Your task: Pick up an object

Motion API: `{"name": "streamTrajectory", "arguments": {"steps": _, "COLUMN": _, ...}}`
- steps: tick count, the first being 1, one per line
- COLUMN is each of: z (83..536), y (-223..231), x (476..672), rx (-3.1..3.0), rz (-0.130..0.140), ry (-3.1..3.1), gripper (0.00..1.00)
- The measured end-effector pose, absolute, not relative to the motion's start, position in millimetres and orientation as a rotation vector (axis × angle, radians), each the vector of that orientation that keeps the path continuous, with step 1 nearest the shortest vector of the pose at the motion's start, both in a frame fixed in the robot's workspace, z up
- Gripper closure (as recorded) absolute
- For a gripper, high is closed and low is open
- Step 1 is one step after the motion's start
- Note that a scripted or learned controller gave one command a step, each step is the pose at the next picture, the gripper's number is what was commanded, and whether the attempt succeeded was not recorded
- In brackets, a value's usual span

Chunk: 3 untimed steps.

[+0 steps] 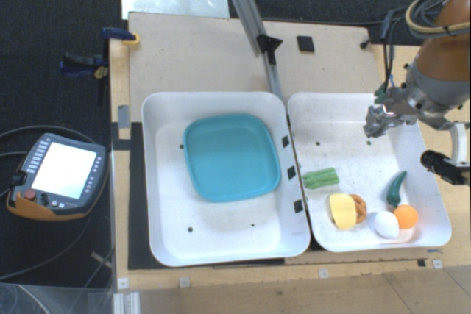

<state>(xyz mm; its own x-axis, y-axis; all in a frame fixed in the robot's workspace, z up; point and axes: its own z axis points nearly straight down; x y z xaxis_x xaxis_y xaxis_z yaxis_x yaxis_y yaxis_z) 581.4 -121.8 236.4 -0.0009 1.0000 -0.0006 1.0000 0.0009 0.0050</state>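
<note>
In the right bin (331, 118) lie a green ridged piece (321, 177), a yellow block (342, 210) against a brown pretzel-like item (358, 207), a white egg (386, 224), an orange ball (406, 216) and a dark green pepper (395, 188). My gripper (375, 121) hangs over the upper right part of this bin, well above and behind the objects, with nothing seen between its fingers.
The left bin (162, 158) holds a teal square plate (231, 156). A metal pole (246, 4) slants down to the seam between the bins. A teach pendant (57, 174) lies off the bench at left. Clamps (92, 62) grip the board's left edge.
</note>
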Motion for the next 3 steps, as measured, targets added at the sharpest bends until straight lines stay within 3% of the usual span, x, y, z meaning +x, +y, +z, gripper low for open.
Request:
{"name": "streamTrajectory", "arguments": {"steps": 1, "z": 289.2, "y": -121.9, "x": 582.3, "rx": 2.217, "rz": 0.005, "ry": 2.219, "gripper": 1.0}}
{"name": "streamTrajectory", "arguments": {"steps": 2, "z": 285.6, "y": -74.1, "x": 596.6, "rx": 2.217, "rz": 0.002, "ry": 2.226, "gripper": 1.0}}
{"name": "streamTrajectory", "arguments": {"steps": 3, "z": 264.7, "y": -28.2, "x": 597.2, "rx": 2.218, "rz": 0.0, "ry": 2.227, "gripper": 1.0}}
